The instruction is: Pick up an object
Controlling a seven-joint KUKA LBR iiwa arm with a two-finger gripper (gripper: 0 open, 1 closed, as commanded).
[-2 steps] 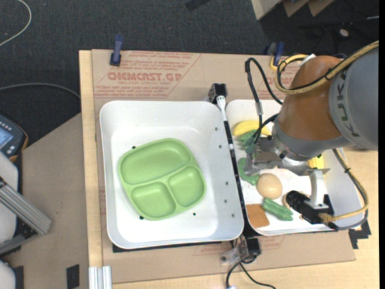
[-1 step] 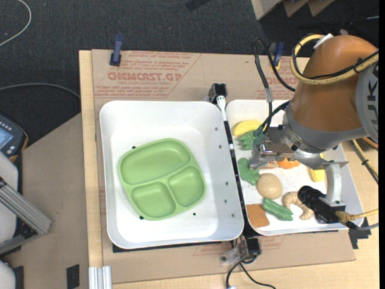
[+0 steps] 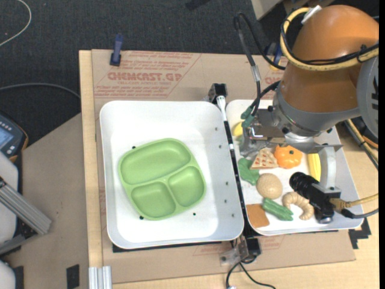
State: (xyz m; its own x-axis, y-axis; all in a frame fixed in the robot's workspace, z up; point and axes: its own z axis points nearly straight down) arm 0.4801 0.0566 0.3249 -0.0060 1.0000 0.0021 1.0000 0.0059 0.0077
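Camera view: orange pumpkin toy (image 3: 288,156) with green stem beside gripper (image 3: 260,138), grip state unclear.

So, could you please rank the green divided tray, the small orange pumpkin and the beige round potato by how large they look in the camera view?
1. Green divided tray, by far the largest.
2. Beige round potato.
3. Small orange pumpkin, close to the potato in size, and the arm may cover part of it, so this order is unsure.
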